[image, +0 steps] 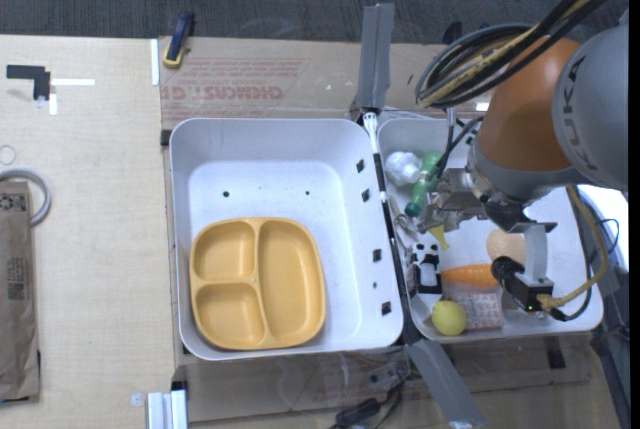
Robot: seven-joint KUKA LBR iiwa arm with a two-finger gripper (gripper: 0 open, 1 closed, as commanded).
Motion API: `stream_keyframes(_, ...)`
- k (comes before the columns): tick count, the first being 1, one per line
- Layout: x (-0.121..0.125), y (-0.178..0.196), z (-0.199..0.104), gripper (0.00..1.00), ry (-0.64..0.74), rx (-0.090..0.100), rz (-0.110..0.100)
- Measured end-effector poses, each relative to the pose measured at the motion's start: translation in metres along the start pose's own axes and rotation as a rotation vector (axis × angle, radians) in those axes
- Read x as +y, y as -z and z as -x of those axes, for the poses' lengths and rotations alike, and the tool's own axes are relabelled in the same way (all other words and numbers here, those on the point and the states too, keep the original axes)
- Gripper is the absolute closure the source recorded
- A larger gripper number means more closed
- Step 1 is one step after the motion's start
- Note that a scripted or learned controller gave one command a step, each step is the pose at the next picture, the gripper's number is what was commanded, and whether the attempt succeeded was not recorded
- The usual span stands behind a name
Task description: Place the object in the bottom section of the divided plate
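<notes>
A yellow divided plate point(258, 282) lies in the left bin point(270, 157), toward its front left, with two small sections on its left and one long section on its right; nothing lies on it. My gripper point(428, 262) is down in the right bin point(583, 312), near that bin's left wall. Right beside it lies an orange carrot point(470, 275), and a yellow lemon point(449, 317) sits just in front. A pale peach item point(505, 244) rests behind the carrot. The grey and orange wrist point(530, 132) covers much of the bin.
A white crumpled item point(402, 165) and a green item point(430, 167) lie at the back of the right bin. A flat pink packet point(485, 314) sits by the lemon. Black cables point(480, 62) loop above the wrist. A brown bag point(15, 297) lies at the far left of the bench.
</notes>
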State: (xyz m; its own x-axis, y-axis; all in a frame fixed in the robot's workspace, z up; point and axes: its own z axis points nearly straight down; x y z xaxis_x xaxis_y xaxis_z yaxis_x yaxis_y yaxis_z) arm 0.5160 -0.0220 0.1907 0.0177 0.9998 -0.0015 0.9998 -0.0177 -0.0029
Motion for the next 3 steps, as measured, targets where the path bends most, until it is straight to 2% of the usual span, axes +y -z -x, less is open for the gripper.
stream_keyframes(1,0.061,0.000,-0.047,1.00,-0.057,-0.001,-0.001)
stream_keyframes(2,-0.003,0.000,-0.108,1.00,-0.064,-0.001,-0.002)
stream_keyframes(3,0.037,0.031,-0.137,1.00,-0.003,-0.002,0.000)
